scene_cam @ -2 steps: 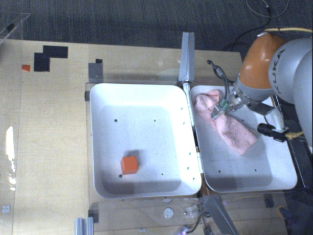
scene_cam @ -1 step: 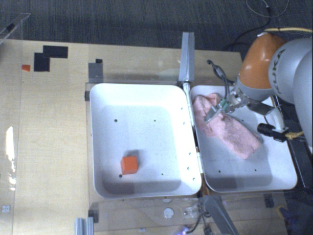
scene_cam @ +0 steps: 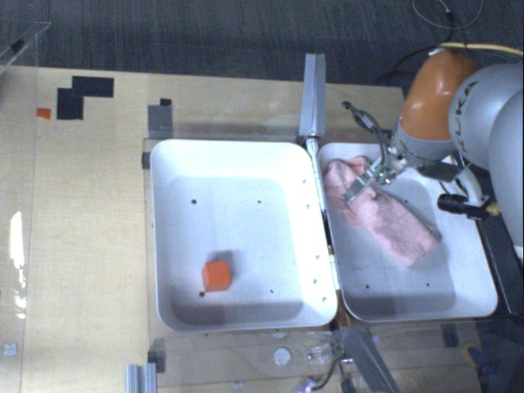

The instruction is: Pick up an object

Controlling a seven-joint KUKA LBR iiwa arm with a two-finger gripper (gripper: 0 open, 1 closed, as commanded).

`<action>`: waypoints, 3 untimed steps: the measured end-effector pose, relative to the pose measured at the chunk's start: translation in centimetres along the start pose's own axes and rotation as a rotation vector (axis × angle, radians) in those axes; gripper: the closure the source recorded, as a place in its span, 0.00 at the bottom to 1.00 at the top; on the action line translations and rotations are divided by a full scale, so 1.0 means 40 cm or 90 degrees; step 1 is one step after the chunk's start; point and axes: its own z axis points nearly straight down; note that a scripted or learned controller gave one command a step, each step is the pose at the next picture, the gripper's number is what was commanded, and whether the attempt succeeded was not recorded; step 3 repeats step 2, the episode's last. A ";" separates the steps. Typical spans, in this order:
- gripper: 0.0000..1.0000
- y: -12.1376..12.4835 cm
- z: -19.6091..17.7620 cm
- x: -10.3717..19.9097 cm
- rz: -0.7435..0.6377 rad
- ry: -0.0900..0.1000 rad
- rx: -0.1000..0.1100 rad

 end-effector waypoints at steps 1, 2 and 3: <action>1.00 0.010 -0.034 -0.001 -0.004 -0.005 -0.005; 1.00 0.055 -0.454 0.065 0.087 -0.001 0.000; 1.00 0.055 -0.454 0.065 0.087 -0.001 0.000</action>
